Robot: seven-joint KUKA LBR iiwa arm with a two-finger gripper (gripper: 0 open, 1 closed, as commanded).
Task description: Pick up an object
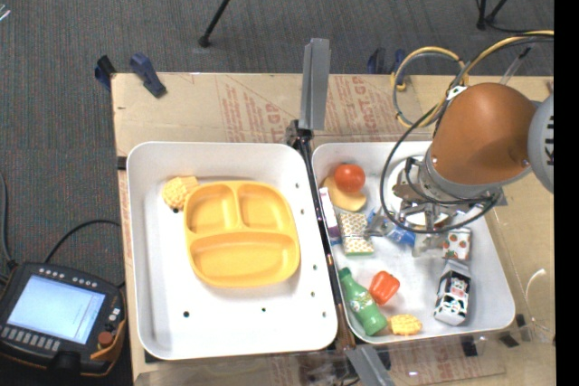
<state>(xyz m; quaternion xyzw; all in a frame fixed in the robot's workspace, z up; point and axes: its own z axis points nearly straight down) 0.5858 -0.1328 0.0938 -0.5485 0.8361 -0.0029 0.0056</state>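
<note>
Low over the crowded right bin (pixel 503 298), gripper (pixel 425 232) state impossible to tell; likely to nudge the blue item (pixel 399 237) or cow carton (pixel 451 296) aside and miss.

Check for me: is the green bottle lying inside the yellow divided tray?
No, the green bottle lies in the right bin beside an orange pepper, while the yellow divided tray sits in the left bin.
</note>
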